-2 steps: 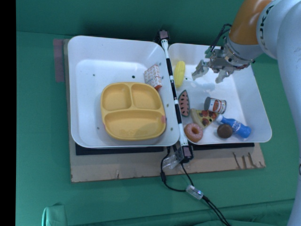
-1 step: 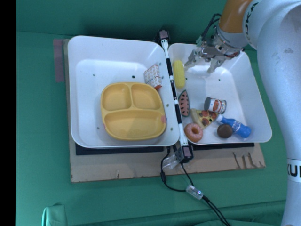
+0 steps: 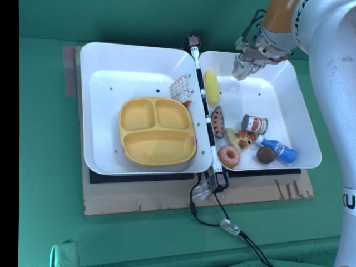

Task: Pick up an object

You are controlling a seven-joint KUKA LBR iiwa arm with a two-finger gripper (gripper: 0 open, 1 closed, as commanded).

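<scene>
My gripper (image 3: pixel 241 73) hangs over the back of the right bin (image 3: pixel 289 96), fingers pointing down with nothing visibly between them. To its left, a yellow corn cob (image 3: pixel 211 87) lies by the bin's left wall. Toward the front of that bin lie a watermelon slice (image 3: pixel 218 122), a small can (image 3: pixel 255 124), a pizza slice (image 3: pixel 240 138), a donut (image 3: pixel 228 156), a brown round piece (image 3: pixel 266 154) and a blue bottle (image 3: pixel 279 148).
The left bin (image 3: pixel 105 82) holds a yellow divided plate (image 3: pixel 157 131) and a small white patterned box (image 3: pixel 181 89) near the divider. A black-and-white bar (image 3: pixel 202 102) runs between the bins. Cables (image 3: pixel 222 221) trail off the front edge of the cardboard.
</scene>
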